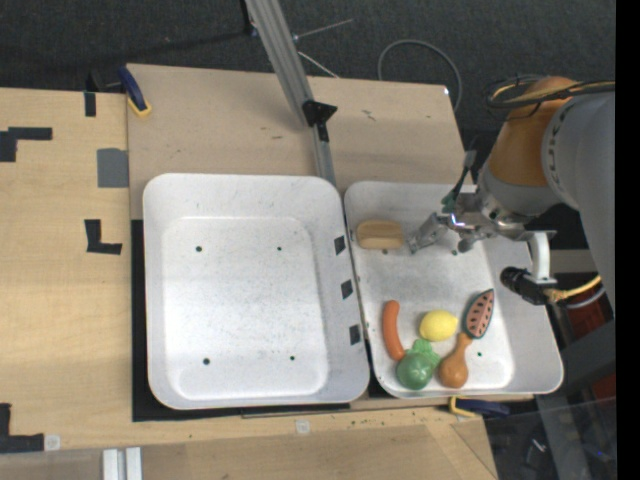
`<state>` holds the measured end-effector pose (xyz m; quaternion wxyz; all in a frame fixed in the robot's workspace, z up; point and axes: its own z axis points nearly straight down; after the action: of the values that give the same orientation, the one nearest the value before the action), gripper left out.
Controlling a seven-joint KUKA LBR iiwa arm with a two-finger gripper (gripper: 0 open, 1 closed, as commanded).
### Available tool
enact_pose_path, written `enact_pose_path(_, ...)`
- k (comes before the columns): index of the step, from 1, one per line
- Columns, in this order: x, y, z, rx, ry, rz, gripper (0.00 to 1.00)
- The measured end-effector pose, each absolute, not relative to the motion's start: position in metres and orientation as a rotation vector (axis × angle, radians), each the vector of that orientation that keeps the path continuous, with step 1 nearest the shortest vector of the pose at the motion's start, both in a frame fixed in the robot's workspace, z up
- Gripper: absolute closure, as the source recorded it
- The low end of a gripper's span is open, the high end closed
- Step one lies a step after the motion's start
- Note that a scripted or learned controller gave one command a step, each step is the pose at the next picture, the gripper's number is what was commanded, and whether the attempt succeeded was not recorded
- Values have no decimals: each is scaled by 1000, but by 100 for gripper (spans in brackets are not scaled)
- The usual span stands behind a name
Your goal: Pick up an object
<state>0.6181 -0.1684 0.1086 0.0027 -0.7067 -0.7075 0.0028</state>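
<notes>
right bin [530, 368] holds 6 items; gripper [440, 230] right of bread roll [380, 235]

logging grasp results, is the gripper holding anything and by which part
Nothing: the two-finger gripper hovers beside the tan bread-shaped toy, with no object between its fingers.

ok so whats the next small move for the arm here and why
Probably shift the gripper a little toward the tan bread-like piece and lower onto it. That piece lies alone in the right bin just beside the gripper, while the other toy foods cluster at the bin's near end.
</notes>
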Motion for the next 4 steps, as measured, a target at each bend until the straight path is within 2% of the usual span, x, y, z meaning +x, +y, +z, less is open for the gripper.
enact_pose_path(1,620,-168,123,-2218,-2224,3,100)
enact_pose_path(3,614,-161,229,-2222,-2226,-3,100)
enact_pose_path(4,625,-105,218,-2213,-2227,0,100)
